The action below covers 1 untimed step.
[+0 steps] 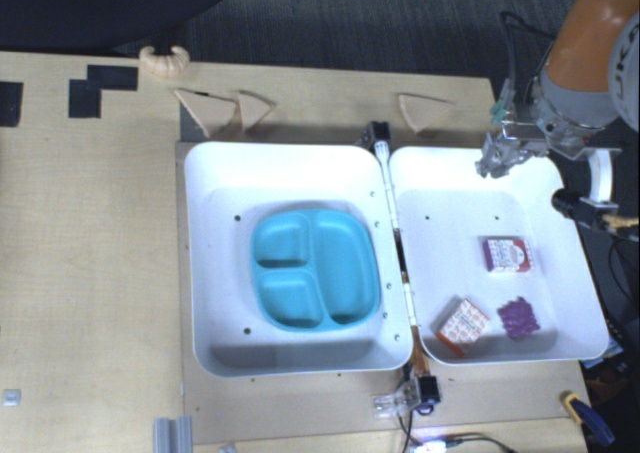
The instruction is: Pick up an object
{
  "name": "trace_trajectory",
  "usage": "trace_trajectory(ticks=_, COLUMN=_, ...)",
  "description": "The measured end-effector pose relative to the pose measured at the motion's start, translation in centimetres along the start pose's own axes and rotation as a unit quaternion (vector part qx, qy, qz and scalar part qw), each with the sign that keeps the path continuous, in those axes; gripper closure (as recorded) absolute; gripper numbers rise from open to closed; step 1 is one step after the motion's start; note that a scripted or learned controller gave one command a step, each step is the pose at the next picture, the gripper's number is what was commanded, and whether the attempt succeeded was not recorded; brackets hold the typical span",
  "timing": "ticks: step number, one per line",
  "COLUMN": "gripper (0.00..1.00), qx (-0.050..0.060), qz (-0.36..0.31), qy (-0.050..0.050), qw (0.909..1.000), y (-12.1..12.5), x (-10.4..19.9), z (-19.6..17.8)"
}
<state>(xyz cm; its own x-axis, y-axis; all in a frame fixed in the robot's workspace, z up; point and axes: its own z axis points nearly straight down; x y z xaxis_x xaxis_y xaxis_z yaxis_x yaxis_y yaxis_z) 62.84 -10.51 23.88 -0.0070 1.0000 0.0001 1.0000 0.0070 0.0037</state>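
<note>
The grey arm with its orange band (pixel 590 36) reaches in from the right, and its metal two-finger gripper (pixel 494 163) hangs over the upper right corner of the right shallow white bin (pixel 440 191). Whether the jaws are released or clenched cannot be told, and nothing shows between them.

Three small things lie in the right bin, well apart from the gripper. A small rectangular packet with a purple and white face (pixel 507 255) lies right of the bin's middle, its long axis roughly level across the view. Below it, a crumpled purple lump (pixel 518 318) rests near the lower right wall. Just left of that lump, a small orange and white box (pixel 462 323) lies tilted, its long axis running from lower left to upper right.

The left shallow white bin (pixel 215 191) holds a light blue plastic tray with three compartments (pixel 316 268). Both bins rest on the pale wooden table (pixel 90 261).
</note>
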Motion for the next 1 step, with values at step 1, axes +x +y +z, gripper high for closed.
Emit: trace_trajectory(ticks=1, gripper=0.00, qx=0.000, qz=0.000, qy=0.000, qw=1.0000, y=-0.02, x=-0.06, z=0.00)
